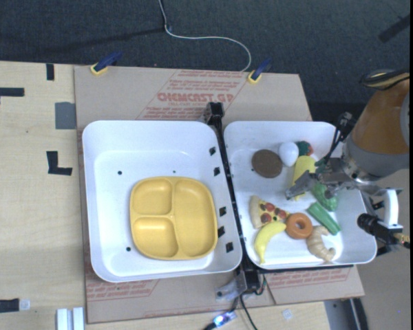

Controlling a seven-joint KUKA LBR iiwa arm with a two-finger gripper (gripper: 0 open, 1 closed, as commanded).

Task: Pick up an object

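My gripper hung low in the right bin, fingers narrow around nothing I could see. A green vegetable lay just beside them, so I judged the next move as opening and descending.

Red "CHEMCAST GP" lettering, seen upside down, on the cardboard sheet

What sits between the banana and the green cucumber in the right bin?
In the camera view, the orange donut lies between the banana and the cucumber.

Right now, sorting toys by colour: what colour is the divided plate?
Yellow plate, camera view.
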